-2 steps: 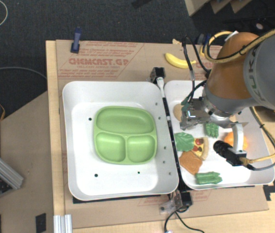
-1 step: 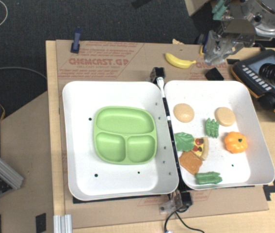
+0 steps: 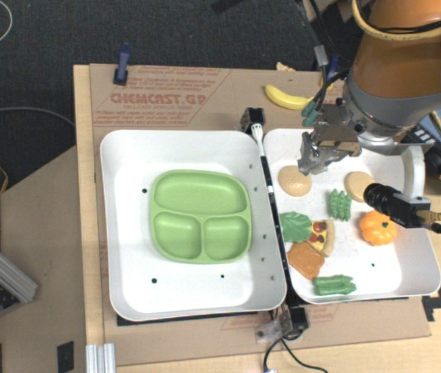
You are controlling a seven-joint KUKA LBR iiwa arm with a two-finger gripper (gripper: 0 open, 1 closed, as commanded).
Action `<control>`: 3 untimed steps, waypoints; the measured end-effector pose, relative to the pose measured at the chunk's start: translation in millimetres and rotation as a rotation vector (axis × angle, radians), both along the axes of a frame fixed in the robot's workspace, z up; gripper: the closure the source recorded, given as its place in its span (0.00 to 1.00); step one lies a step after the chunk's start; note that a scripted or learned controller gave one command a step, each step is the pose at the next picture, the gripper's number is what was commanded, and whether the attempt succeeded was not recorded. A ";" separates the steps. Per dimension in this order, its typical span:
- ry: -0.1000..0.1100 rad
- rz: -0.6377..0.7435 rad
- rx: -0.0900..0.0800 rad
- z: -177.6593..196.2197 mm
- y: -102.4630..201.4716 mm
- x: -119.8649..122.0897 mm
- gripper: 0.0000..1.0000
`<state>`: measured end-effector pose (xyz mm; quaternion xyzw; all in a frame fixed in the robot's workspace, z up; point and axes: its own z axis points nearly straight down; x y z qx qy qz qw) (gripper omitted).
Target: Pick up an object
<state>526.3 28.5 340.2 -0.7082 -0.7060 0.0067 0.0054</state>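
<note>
Far to the gripper's left, a green divided plate sits in the left bin. The gripper hangs low over the right bin, its tips just above a tan cookie; whether the fingers are parted cannot be told, and nothing shows between them. Below it lie a green leaf, pizza slice and toast. To its right: broccoli, another tan round, an orange.

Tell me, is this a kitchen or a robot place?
Probably a robot lab: a grey and orange robot arm reaches over two shallow white bins, and the food, like the yellow toy banana, looks plastic.
</note>
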 end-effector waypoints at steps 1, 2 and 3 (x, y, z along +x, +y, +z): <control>-0.007 -0.002 0.000 -132.2 -44.2 46.7 1.00; -0.007 0.008 0.005 -156.3 12.3 -7.8 1.00; -0.024 0.009 0.006 -67.3 46.8 -47.6 1.00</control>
